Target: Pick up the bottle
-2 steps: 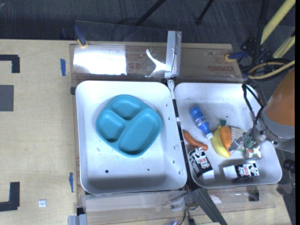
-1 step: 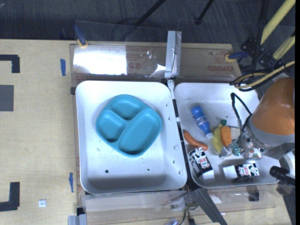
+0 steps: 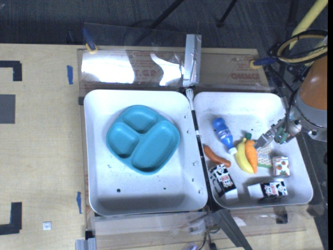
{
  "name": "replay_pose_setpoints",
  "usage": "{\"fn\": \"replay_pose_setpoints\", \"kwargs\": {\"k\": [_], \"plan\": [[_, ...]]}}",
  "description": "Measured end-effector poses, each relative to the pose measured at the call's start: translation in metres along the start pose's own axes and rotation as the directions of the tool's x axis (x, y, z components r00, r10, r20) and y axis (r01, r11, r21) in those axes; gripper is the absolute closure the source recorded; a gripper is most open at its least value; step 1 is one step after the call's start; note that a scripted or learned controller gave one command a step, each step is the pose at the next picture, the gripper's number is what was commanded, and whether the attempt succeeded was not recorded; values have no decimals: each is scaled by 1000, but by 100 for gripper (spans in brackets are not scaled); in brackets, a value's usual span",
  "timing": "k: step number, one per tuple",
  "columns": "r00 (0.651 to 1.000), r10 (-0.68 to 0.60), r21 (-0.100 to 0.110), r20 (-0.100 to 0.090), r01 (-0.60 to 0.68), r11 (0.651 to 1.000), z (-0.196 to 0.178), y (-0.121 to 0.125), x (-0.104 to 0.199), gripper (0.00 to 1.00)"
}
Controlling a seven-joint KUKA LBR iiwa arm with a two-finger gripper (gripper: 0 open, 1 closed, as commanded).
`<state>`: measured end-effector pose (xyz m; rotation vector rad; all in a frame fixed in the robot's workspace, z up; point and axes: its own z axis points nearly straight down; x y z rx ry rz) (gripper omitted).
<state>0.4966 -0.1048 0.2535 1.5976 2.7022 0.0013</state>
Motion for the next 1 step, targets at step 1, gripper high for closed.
{"fn": "replay_pose_setpoints", "kwargs": {"k": [1], "plan": [[997, -82, 1, -2, 82, 997, 47, -15, 9, 100]]}}
